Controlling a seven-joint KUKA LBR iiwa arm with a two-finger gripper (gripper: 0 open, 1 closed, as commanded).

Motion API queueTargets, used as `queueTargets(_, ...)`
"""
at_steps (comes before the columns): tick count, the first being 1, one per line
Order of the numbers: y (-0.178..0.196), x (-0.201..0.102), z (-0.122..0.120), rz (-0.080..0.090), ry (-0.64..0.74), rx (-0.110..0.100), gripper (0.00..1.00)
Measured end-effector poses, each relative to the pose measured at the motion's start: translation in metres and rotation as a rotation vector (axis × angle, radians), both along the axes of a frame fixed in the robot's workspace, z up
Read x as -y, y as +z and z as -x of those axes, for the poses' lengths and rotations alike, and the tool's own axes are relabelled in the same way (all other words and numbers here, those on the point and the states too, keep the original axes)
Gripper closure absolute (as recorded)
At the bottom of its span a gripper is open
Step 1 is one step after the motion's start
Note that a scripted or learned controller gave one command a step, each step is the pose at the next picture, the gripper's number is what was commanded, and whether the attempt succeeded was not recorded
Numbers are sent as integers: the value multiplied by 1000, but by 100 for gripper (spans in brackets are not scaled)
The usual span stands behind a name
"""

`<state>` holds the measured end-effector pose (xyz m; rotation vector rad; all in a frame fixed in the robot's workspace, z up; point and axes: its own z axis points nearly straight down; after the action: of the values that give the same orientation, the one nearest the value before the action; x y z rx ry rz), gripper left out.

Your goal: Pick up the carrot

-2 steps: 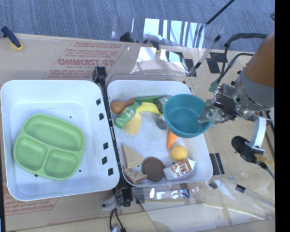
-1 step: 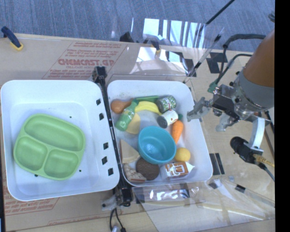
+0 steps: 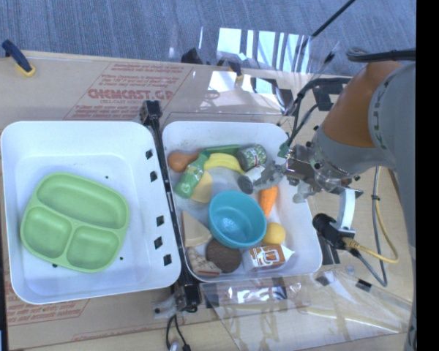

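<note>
Camera view shows the small orange carrot (image 3: 268,199) lying in the right white bin (image 3: 298,234) beside the blue bowl (image 3: 237,219), between the gripper's (image 3: 261,182) spread fingers, so descend straight before closing.

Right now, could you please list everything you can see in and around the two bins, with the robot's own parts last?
Left bin: one, white, left of the bench.
Divided plate: one, green, in the left bin.
Right bin: one, white, beside the left bin.
Carrot: one, orange, right bin, right of the bowl.
Bowl: one, blue, right bin centre.
Banana: one, yellow, right bin, far side.
Can: one, green, beside the banana.
Lemon: one, yellow, near the bowl's right.
Carton: one, orange and white, right bin's near edge.
Gripper: one, grey, just above the carrot.
Arm: one, grey with orange band, at right.
</note>
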<state>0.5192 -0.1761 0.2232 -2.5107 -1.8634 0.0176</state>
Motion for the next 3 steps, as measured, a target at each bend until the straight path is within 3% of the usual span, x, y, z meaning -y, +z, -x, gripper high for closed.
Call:
queueTargets(1, -117, 11, -46, 6, -515, -1, 0)
queueTargets(2, -104, 9, -47, 3, -495, -7, 100)
queueTargets(3, -105, 9, -47, 2, -492, -9, 0)
